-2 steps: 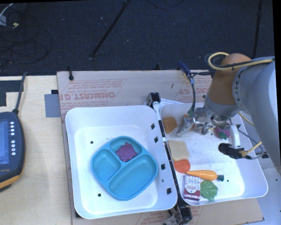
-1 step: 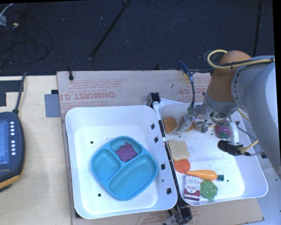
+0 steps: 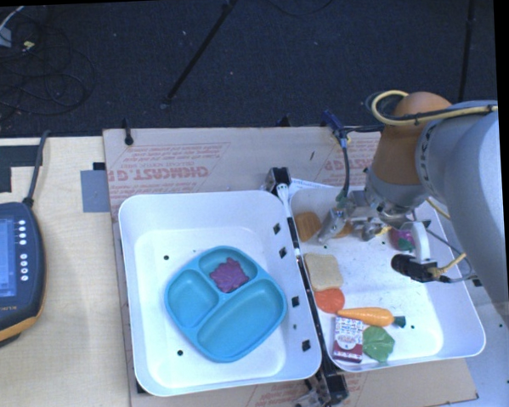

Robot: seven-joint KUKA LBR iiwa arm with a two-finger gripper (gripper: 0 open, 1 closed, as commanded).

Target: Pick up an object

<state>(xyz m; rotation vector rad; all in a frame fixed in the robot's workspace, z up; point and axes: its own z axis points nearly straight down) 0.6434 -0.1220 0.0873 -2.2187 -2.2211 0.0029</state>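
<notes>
Two shallow white bins sit side by side on the surface; the left bin (image 3: 141, 221) holds a blue divided plate (image 3: 224, 304) with a purple lump (image 3: 230, 274) in its top compartment; the right bin (image 3: 461, 336) holds a bread slice (image 3: 324, 271), a red tomato slice (image 3: 330, 301), a packet (image 3: 347, 337), a green piece (image 3: 378, 344), and a toy carrot (image 3: 367, 317) lying roughly level, its stem end pointing right; the claw (image 3: 351, 221) hangs over the bin's upper part, whether spread or pressed together I cannot tell.
</notes>
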